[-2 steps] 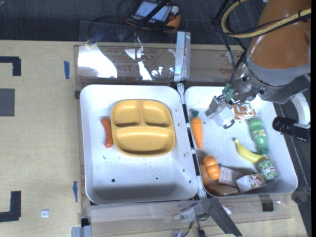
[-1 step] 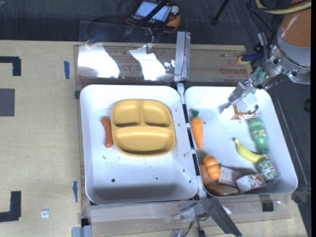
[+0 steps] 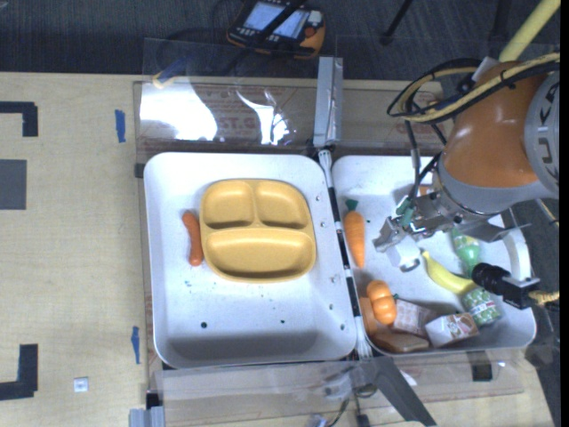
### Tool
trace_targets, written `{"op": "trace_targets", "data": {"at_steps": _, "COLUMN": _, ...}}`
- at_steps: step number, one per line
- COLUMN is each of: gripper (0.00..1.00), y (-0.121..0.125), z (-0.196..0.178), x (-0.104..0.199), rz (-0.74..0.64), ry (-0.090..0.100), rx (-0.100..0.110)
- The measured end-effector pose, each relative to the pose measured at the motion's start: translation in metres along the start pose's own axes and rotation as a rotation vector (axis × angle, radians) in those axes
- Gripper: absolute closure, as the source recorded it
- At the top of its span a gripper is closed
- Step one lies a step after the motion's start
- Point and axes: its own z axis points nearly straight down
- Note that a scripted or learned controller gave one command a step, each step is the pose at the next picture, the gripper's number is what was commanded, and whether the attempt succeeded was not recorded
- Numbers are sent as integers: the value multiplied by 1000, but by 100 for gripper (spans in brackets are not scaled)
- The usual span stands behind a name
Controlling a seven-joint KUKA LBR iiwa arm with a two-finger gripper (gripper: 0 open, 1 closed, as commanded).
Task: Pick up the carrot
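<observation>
Against the right bin's (image 3: 524, 327) left wall lies the carrot (image 3: 355, 238), lengthwise beside the divider. Hovering just to its right, the gripper (image 3: 402, 232) has nothing between its fingers; how wide they stand I cannot tell. Tucked so close to the wall, the carrot may leave one finger no room, and a pinch could roll it away.

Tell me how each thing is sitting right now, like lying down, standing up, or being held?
carrot: lying flat in the right bin, by its left wall, not held.
gripper: low over the right bin, right of the carrot, holding nothing I can see.
yellow tray: flat, right way up, in the left bin.
sausage: lying beside the tray's left edge.
banana: lying flat.
</observation>
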Motion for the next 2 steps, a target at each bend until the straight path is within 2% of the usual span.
{"op": "trace_targets", "data": {"at_steps": 1, "gripper": 100, "y": 5, "z": 12, "x": 61, "rz": 100, "ry": 2, "rx": 4}}
{"op": "trace_targets", "data": {"at_steps": 2, "gripper": 100, "y": 21, "z": 21, "x": 57, "rz": 77, "ry": -1, "rx": -1}}
